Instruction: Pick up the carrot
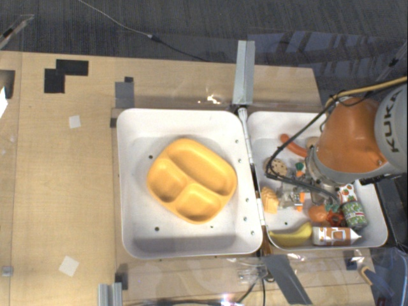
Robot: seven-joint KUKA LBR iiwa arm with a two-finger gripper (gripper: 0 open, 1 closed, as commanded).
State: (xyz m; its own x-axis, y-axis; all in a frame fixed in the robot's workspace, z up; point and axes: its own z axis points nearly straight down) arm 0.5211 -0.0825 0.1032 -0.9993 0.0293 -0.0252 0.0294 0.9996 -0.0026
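Observation:
The carrot (292, 146) is a short orange piece lying in the far part of the right bin (381, 233), partly crossed by a black cable. My gripper (305, 194) hangs below the arm's orange band (347, 139), low over the middle of the right bin among small items. It is nearer the camera than the carrot and apart from it. The wrist hides much of what lies beneath it.
The left bin (137, 234) holds a yellow divided plate (191, 178). The right bin also holds a cookie (278, 167), a banana (292, 236), a bottle (335, 236), a green can (354, 213), a red-orange fruit (320, 216) and a pale yellow piece (271, 201).

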